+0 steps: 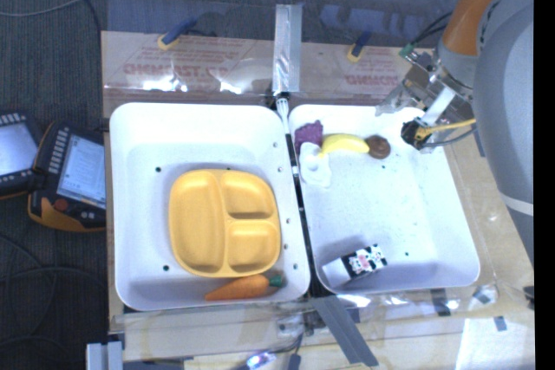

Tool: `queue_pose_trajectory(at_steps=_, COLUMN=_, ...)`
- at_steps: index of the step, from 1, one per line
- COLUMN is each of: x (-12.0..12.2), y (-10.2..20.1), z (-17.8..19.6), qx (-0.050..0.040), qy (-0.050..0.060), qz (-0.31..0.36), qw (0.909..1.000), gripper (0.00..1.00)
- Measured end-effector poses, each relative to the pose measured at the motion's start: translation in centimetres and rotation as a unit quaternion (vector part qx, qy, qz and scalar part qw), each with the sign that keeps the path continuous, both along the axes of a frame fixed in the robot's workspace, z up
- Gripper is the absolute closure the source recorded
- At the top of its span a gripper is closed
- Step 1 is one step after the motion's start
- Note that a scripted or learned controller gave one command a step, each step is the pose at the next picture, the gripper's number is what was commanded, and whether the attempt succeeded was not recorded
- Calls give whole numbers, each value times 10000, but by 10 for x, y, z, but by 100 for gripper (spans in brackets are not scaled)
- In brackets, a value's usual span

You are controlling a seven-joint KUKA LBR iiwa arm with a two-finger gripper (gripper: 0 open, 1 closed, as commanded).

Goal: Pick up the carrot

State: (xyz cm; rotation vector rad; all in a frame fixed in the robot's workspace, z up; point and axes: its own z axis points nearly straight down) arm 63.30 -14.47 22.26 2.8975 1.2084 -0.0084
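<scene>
The carrot (pixel 241 288), orange with a green stalk end pointing right, lies flat along the front wall of the left bin (pixel 139 152), just below the yellow plate. My gripper (pixel 408 100) hangs over the back right corner of the right bin (pixel 442 221), far from the carrot and across the divider between the bins. Nothing shows in its grasp.
A yellow divided plate (pixel 227 221) fills the middle of the left bin. In the right bin, a purple item (pixel 308 134), a banana (pixel 344 144), a brown item (pixel 378 147) and a white item (pixel 314 169) sit near the back left, and a black-and-white box (pixel 364 261) lies at the front.
</scene>
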Motion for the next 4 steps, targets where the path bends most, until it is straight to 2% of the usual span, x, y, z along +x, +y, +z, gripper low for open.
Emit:
queue_pose_trajectory(at_steps=1, x=-37, y=40, z=-130, qx=16, qy=2, qz=313, qw=9995, gripper=0)
queue_pose_trajectory(at_steps=2, x=-9, y=14, z=-113, qx=-7, qy=-6, qz=-2654, qw=9641, gripper=0)
queue_pose_trajectory(at_steps=3, x=-9, y=32, z=27, qx=-2, qy=-7, qz=-917, qw=9958, gripper=0)
queue_pose_trajectory(at_steps=4, x=-9, y=33, z=35, qx=-23, qy=14, qz=-901, qw=9959, gripper=100)
